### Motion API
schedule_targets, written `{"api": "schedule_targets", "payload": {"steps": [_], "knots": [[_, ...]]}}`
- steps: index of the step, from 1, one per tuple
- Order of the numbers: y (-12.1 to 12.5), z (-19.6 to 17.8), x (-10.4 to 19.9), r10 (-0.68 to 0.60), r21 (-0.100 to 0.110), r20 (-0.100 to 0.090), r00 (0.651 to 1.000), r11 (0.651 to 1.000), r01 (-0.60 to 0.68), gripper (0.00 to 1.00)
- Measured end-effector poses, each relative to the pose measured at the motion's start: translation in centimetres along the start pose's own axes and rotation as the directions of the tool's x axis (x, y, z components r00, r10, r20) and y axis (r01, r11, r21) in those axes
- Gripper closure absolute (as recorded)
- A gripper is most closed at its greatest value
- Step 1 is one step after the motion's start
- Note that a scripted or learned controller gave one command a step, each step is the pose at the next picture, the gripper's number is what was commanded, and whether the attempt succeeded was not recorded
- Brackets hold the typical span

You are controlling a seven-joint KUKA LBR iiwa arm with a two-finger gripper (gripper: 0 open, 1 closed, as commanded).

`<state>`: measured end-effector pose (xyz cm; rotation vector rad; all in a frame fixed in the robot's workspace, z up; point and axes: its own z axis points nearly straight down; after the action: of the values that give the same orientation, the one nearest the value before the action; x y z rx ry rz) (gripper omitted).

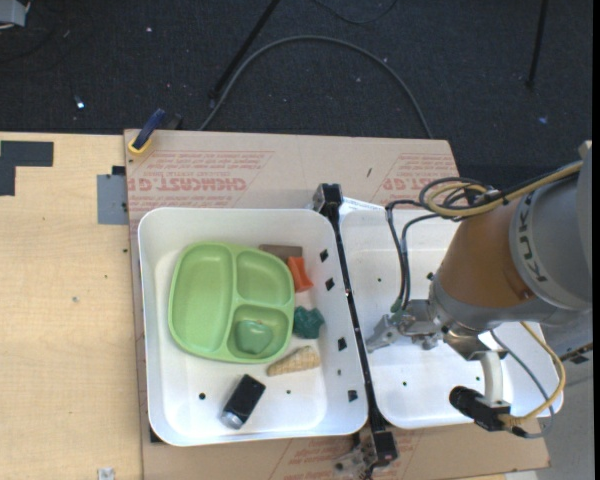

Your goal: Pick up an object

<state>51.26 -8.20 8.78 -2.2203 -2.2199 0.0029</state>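
Left bin (160, 268) holds the candidates: beside the green divided plate (230, 298) lie a small black block (244, 400), rigid and probably light, best pinched across its narrow sides, and a tan cone (294, 361). Gripper (405, 326) state: cannot tell.

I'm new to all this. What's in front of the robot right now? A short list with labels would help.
left bin: green divided plate, dark green lump, orange piece, cone-shaped tan thing, small black box
right bin: arm hanging over it
hand: low over the right bin, near the divider
held: nothing seen
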Motion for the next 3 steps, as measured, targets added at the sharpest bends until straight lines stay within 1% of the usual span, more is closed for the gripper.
{"api": "schedule_targets", "payload": {"steps": [1,2,3], "knots": [[0.0,-1.1,0.0,0.001,-0.002,0.0,1.0,1.0,-0.001,1.0],[0.4,-7.3,-0.5,0.0,-0.007,0.001,1.0,1.0,0.0,1.0],[0.2,-13.4,-0.5,0.0,-0.007,0.001,1.0,1.0,0.0,1.0]]}}
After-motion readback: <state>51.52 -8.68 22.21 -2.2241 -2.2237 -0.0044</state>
